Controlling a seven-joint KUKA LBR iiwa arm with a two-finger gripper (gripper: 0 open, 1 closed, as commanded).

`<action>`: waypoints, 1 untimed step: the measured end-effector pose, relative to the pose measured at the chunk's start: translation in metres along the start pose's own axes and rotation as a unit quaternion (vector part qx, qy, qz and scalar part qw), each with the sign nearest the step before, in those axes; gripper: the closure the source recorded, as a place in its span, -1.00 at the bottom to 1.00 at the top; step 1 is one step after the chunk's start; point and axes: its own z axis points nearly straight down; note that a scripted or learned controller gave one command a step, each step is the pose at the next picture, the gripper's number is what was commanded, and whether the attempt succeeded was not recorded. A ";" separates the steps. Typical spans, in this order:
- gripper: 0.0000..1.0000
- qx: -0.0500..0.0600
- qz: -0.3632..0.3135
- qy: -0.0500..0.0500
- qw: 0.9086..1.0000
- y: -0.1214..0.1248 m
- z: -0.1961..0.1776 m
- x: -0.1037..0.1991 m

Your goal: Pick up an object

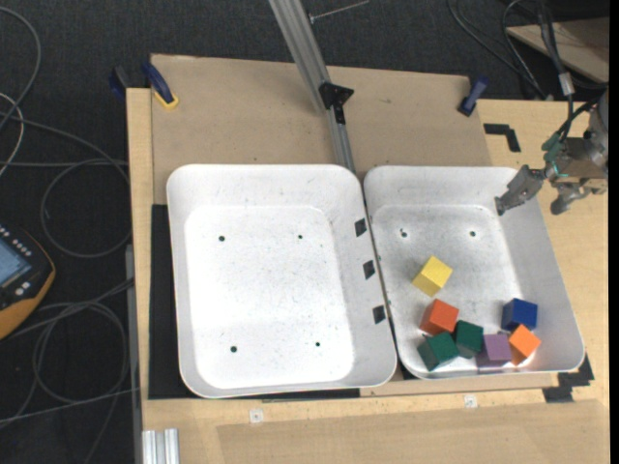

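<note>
1. Nearest the camera in the camera view is the front edge of the bench [319,433], pale wood, with the two white bins just behind it.
2. The left bin [193,259] sits touching the right bin [542,259] along their shared middle rim.
3. The things to pick all lie in the right bin, crowded toward its front right corner: an orange-red block [441,315], two green blocks [437,350] and [469,336], a purple block [496,348], a small orange block [523,341] and a blue block [519,313].
4. A yellow block [432,275] lies apart from that cluster, nearer the bin's middle, with bare floor on all sides.
5. The gripper [538,191] hangs at the far right rim of the right bin, well apart from every block. Its two fingers are spread, one reaching over the rim and one outside it, and nothing is between them.
6. The blocks look small, stiff and light, probably wood or plastic, with flat faces that should not slip much under a firm pinch.
7. The yellow block seems the easiest target: the fingers could close on two opposite flat sides without nudging a neighbour.
8. The clustered blocks touch or nearly touch one another, so a finger coming down there would likely land on a block or push it.
</note>
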 end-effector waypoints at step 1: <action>-1.00 0.000 0.000 0.000 1.000 0.000 0.000 0.000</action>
